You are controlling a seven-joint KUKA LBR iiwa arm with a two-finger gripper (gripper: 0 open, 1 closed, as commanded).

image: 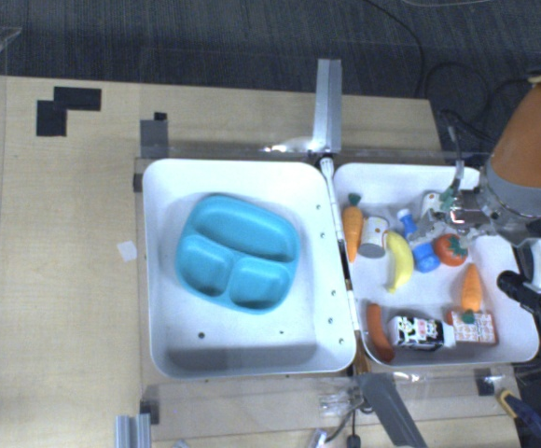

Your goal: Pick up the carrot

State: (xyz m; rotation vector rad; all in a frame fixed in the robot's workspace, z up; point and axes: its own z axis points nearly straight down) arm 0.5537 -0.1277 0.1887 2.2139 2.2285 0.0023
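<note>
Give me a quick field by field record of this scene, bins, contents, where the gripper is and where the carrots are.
left bin: shallow white bin holding a blue three-compartment plastic tray
right bin: shallow white bin with toy food
carrots: orange carrot with green top by the left wall; second orange carrot toward the right
other items: yellow banana, red tomato, black-and-white bottle
gripper: two-finger gripper over the right bin's upper part, above the tomato
carrot held: no

Even, bright overhead lighting; soft shadows inside the white bins; mild overall blur, with glare streak at left edge.
</note>
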